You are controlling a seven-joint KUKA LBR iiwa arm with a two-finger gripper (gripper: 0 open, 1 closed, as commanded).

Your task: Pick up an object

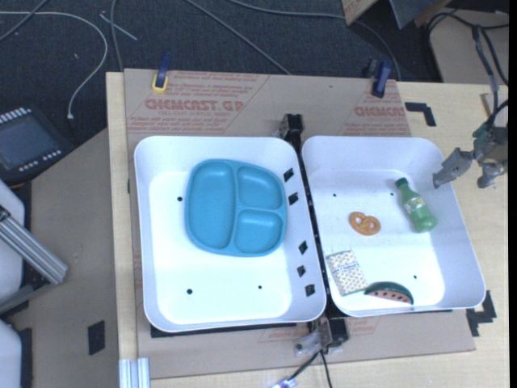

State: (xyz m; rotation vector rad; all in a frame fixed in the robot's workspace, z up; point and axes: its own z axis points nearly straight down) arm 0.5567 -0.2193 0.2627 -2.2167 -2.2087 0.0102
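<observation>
Lying green bottle (pixel 415 204), white-capped, tilted.

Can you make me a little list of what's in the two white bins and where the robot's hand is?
left bin: blue divided plate
right bin: green bottle lying down, pretzel, checkered packet, watermelon slice
bottle and pretzel: apart, not touching
packet and watermelon slice: near the front edge, close together
gripper: at the right bin's right rim, holding nothing
picked up yet: no
</observation>
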